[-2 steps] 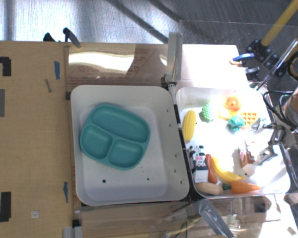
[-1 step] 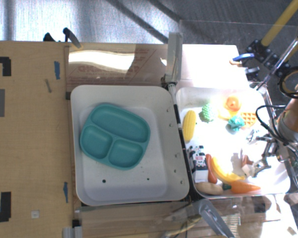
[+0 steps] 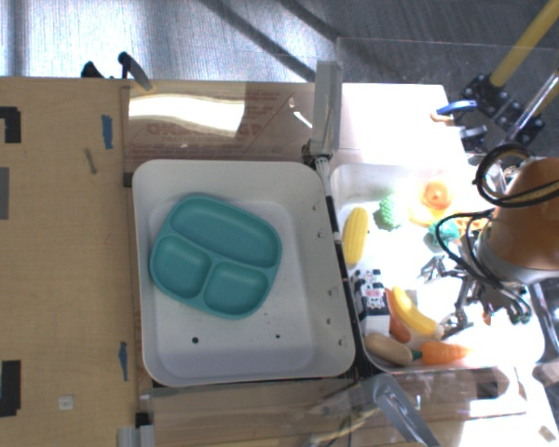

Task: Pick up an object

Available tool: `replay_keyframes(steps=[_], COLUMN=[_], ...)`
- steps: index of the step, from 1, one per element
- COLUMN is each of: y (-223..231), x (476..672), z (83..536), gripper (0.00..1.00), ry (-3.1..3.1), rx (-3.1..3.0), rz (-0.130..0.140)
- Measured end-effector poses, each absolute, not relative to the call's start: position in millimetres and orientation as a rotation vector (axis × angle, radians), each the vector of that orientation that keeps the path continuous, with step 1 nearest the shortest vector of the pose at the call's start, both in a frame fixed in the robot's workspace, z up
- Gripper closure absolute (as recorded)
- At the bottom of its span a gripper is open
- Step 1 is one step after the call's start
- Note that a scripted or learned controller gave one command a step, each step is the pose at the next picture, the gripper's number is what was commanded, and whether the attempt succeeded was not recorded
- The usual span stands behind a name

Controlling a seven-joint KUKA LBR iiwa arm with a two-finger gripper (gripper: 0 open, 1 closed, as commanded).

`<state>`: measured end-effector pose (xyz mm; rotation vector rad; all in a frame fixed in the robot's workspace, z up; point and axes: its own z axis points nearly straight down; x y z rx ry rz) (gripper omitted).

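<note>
Cardboard bench carrying two white bins (image 3: 168, 184); a yellow banana (image 3: 413, 314) is lying in the right bin, lower right of frame, long axis slanting down-right. Gripper (image 3: 461, 310) hovering beside it; grip state unclear.

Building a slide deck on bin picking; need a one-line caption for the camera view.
KUKA arm's gripper hovers over toy food in the right bin; a teal divided plate lies in the left bin.

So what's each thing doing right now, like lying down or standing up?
Teal plate: lying flat, right way up, in the left bin.
Corn cob: lying along the right bin's left edge.
Banana: lying flat, partly on the bread roll.
Carrot: lying beside the roll.
Gripper: low over the right bin, near the banana.
</note>
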<state>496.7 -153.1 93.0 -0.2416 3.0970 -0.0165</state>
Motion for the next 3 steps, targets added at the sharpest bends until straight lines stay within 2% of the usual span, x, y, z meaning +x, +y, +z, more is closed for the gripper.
replay_keyframes(steps=[1, 2, 3], y=[-95, -195, -208], x=[497.1, 532.7, 498.4], z=[94, 122, 89], gripper=[0.0, 0.0, 0.0], ry=[3.083, 3.103, 3.099], rx=[-0.355, -0.42, -0.466], rz=[-0.015, -0.011, -0.002])
